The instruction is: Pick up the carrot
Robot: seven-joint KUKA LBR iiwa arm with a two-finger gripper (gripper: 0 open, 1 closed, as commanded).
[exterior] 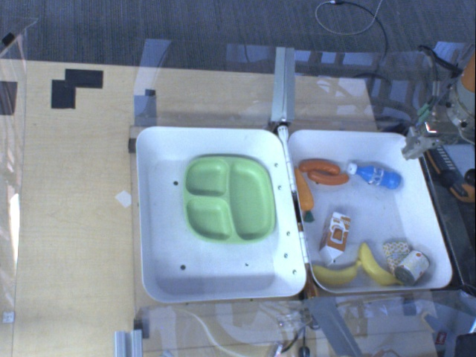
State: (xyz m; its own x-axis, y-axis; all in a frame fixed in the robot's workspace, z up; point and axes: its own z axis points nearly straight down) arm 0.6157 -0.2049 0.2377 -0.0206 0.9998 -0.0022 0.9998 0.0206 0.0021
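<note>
Wooden bench, grey carpet behind; end effector finger state unclear; carrot in bin.

Two white bins counted on bench: left bin, right bin.

Left bin: one green divided plate, three compartments counted.

Right bin: one carrot; one sausage; one blue bottle; one small carton; two bananas, first, second; one can; one crumpled patterned item, kind not determined.

Seven to eight loose items tallied in right bin.
</note>
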